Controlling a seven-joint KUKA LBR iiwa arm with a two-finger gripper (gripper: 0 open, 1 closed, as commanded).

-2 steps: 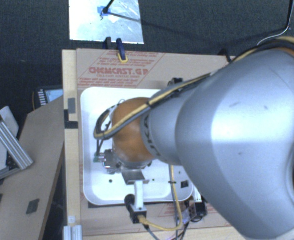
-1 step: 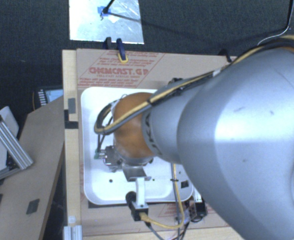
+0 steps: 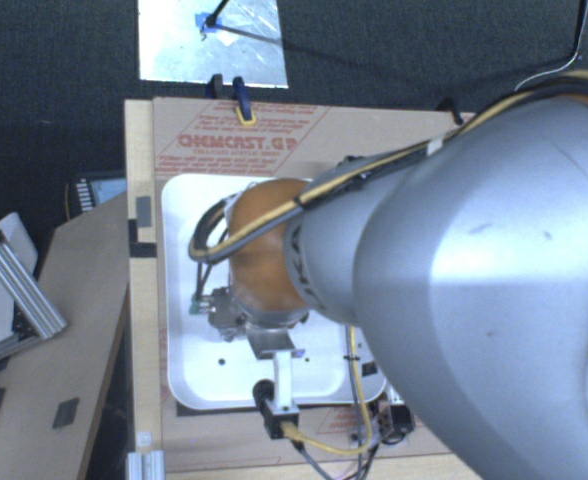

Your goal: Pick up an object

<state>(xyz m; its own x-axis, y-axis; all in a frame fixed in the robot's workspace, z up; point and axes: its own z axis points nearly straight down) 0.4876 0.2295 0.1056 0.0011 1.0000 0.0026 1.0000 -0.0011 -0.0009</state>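
We see the grey arm (image 3: 474,268) reaching over the white bin (image 3: 179,268), with its orange band (image 3: 259,253) above the bin's middle. The gripper (image 3: 219,316) hangs over the bin's left half, and we cannot tell whether it is open or closed. The arm hides much of the bin, so we cannot tell where any object lies.

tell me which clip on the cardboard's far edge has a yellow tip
The blue clip, further right in the view; the dark clip beside it shows no yellow.
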